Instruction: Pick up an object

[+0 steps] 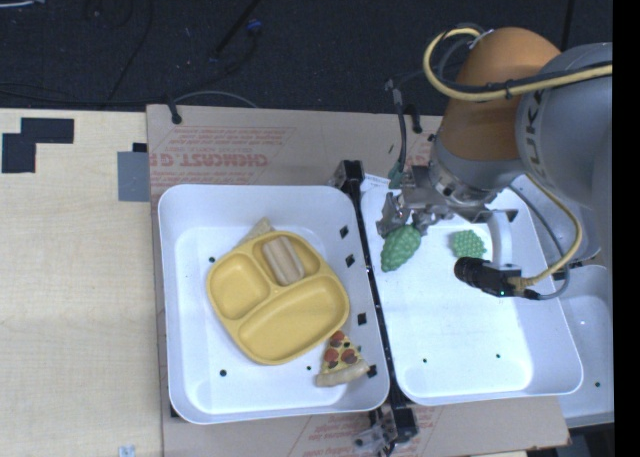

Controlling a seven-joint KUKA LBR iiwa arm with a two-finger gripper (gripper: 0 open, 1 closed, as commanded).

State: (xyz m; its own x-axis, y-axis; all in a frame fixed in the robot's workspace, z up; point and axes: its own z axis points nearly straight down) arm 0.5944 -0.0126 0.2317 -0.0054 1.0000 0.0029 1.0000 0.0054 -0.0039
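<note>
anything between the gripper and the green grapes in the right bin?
Nothing visible. The gripper sits directly over the top of the green grape bunch at the right bin's left side, with no object between them. The smaller green piece lies off to the right, apart from the bunch.

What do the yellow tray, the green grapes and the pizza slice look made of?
Yellow tray: likely moulded plastic, smooth with a dull sheen and rounded compartment walls. Grapes: probably plastic or rubber, bumpy and uniformly green. Pizza slice: seemingly a plastic toy with flat painted toppings; too small to be sure.
</note>
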